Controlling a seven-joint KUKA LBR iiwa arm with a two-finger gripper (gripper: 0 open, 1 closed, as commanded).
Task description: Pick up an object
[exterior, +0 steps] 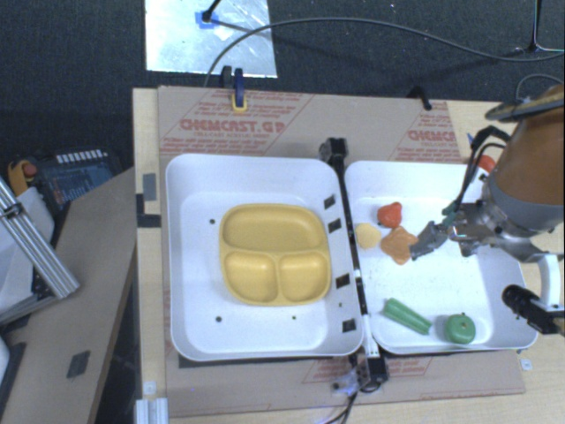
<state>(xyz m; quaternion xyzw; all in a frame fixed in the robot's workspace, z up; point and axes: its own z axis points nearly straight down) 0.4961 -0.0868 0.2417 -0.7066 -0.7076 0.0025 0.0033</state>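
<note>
The right bin (494, 179) holds several small objects. A red piece (389, 213) lies near its left wall, with a pale yellow piece (367, 234) just below it and an orange piece (398, 245) beside that. A green stick (406, 315) and a round green piece (459, 328) lie near the front wall. My gripper (426, 240) hangs low over the right bin, its tip right next to the orange piece on that piece's right side. Nothing is seen held in it.
The left bin (190, 237) holds a yellow three-compartment tray (272, 253). A black clamp strip (346, 237) runs between the two bins. The arm's grey and orange body (530, 175) covers the right bin's far right part. Cables cross the dark floor behind the bench.
</note>
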